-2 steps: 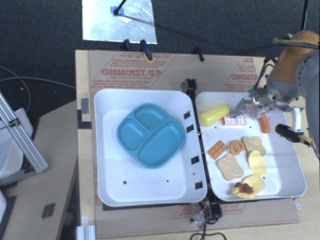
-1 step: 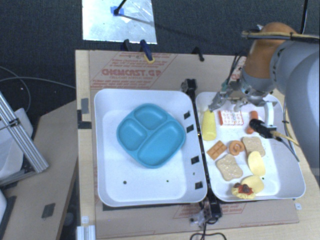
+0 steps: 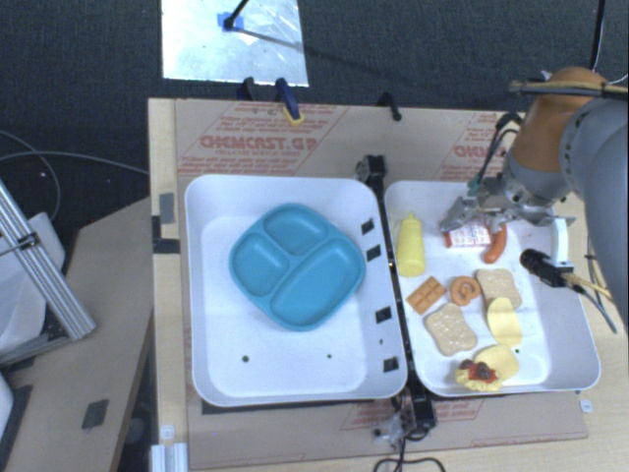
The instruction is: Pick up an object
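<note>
Gripper (image 3: 470,214) is hovering over a red-and-white packet (image 3: 468,235) in the right bin (image 3: 575,352), right of frame centre.

Whether the fingers are open is hard to tell; it should be descending squarely on the packet, clearing the sausage (image 3: 494,247) beside it. I am counting one yellow bottle (image 3: 410,246), one blue plate (image 3: 296,265) in the left bin (image 3: 211,362), and roughly six other food pieces.

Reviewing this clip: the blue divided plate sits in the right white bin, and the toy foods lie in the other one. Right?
Not quite. The camera view shows the blue divided plate in the left white bin; the toy foods, such as the yellow bottle, lie in the right white bin.
</note>
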